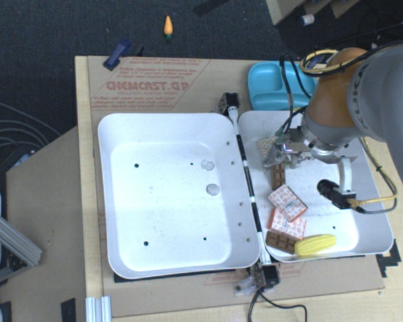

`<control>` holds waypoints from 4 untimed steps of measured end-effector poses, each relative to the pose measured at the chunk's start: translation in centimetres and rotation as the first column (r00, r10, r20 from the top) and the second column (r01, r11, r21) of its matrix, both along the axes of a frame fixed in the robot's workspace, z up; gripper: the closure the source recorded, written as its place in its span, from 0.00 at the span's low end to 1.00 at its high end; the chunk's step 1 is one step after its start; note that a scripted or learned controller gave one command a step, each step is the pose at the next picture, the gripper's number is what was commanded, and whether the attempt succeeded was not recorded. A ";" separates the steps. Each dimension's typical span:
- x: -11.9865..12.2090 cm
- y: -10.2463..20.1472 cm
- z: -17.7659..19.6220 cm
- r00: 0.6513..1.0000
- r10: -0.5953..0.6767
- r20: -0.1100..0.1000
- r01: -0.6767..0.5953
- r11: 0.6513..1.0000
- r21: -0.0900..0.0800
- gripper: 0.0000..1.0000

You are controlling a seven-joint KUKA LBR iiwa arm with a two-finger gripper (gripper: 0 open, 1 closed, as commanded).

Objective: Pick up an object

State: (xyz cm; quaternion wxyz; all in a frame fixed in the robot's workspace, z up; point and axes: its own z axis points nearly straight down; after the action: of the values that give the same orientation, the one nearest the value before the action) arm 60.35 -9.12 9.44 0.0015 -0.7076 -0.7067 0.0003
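My gripper [281,151] hangs low over the upper left part of the right bin [369,237], under the grey arm and its orange band. Just below it lies a small brown bar [277,177]. A pale patterned packet [264,144] sits right beside the gripper on its left. Further toward the front lie a red-and-white checkered packet [287,202], a second one [290,224], a chocolate bar [279,241] and a yellow corn-like piece [314,245].
The left bin [114,200] holds two small round clear pieces [207,165] [212,190]. A blue tray [274,86] stands behind the right bin. A black cable part [334,193] hangs from the arm over the right bin.
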 end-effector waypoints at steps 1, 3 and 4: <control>0.8 9.0 9.3 1.000 0.003 0.003 -0.003 1.000 0.000 1.00; -2.7 22.2 14.5 1.000 0.003 0.003 -0.003 1.000 -0.001 1.00; 3.4 15.7 17.8 1.000 0.000 0.004 0.000 1.000 -0.003 1.00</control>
State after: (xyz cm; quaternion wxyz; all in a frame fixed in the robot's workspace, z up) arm 63.72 6.60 27.28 -0.0007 -0.7074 -0.7068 0.0000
